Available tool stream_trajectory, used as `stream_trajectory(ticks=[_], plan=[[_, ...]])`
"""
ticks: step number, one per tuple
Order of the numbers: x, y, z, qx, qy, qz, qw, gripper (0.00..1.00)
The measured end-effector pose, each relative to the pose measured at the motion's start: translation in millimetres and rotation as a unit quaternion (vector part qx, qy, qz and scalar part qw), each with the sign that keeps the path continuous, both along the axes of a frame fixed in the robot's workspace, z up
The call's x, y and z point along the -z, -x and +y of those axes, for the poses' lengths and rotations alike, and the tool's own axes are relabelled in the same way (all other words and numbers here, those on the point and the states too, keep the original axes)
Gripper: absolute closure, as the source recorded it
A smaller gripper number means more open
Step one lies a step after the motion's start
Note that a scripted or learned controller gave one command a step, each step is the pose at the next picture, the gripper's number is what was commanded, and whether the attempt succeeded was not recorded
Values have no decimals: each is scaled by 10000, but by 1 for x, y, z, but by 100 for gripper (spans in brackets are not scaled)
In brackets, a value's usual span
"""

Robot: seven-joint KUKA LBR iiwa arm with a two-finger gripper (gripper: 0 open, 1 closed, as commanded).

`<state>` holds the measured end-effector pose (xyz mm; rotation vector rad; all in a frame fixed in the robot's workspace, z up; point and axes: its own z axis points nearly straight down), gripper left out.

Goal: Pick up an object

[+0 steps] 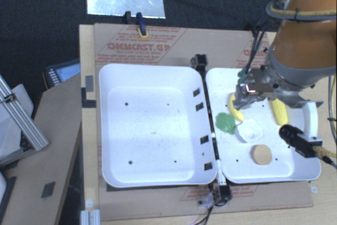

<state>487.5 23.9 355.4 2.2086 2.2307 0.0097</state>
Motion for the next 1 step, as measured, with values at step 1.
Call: stream_trajectory(ticks=[1], plan=[[-10,-1,-3,-1,10,-2,10000,100]])
